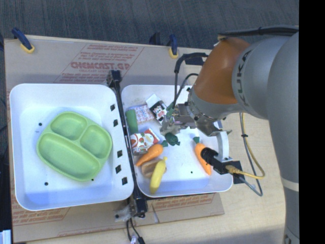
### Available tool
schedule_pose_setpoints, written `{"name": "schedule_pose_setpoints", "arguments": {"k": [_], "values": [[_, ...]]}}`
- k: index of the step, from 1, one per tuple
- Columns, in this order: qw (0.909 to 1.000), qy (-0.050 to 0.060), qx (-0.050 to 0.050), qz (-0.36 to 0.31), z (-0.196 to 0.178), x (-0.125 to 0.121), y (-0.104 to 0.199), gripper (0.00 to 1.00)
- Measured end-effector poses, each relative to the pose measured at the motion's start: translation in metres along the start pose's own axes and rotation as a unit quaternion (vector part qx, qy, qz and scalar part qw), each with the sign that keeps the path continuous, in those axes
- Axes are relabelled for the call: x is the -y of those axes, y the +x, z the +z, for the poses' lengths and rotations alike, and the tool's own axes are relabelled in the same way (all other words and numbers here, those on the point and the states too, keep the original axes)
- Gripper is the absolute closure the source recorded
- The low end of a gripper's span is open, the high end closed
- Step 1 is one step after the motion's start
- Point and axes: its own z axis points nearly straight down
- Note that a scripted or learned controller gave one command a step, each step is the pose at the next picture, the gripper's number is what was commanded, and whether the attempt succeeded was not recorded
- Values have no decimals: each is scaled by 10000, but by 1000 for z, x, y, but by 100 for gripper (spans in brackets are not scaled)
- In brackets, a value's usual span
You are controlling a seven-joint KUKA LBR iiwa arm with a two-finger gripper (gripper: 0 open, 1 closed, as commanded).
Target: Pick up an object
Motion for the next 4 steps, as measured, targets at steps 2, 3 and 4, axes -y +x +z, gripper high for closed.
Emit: {"name": "schedule_pose_setpoints", "arguments": {"k": [2,3,4], "values": [[10000,-22,3,-36,-21,-2,0,100],[10000,-32,1,-55,-31,-4,0,100],[10000,-42,0,-76,-42,-4,0,100]]}}
